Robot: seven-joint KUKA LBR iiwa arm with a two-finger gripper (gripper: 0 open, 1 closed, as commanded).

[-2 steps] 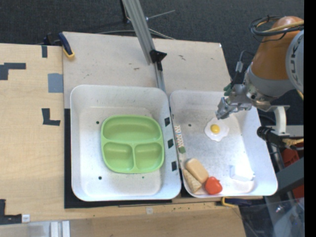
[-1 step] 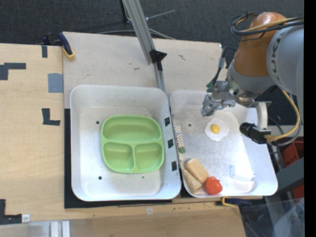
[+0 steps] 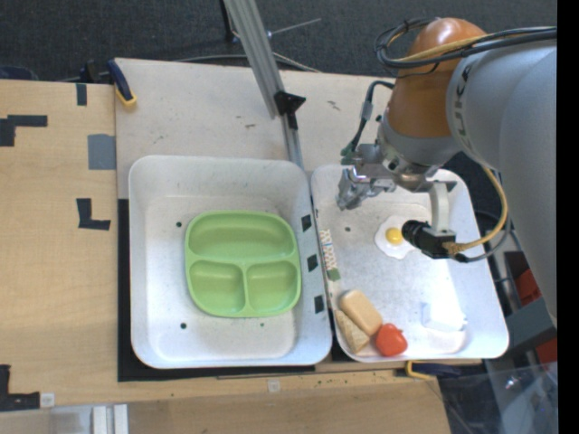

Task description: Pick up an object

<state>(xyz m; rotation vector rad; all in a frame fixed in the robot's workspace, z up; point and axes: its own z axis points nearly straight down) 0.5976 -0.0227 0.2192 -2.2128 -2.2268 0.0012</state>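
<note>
Bread (image 3: 359,319): lies in the right bin (image 3: 470,333), near corner, long axis running diagonally from upper left to lower right, touching a tomato (image 3: 390,340). A fried egg (image 3: 393,239) lies mid-bin. The gripper (image 3: 351,191) hangs over the bin's far left part; the state of its fingers cannot be told. The left bin (image 3: 154,260) holds a green tray (image 3: 242,263). Both bins rest on a pale desk (image 3: 199,107) above dark carpet (image 3: 136,12).

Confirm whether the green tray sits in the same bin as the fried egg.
No: the green tray lies in the left bin, the fried egg in the right bin.
</note>
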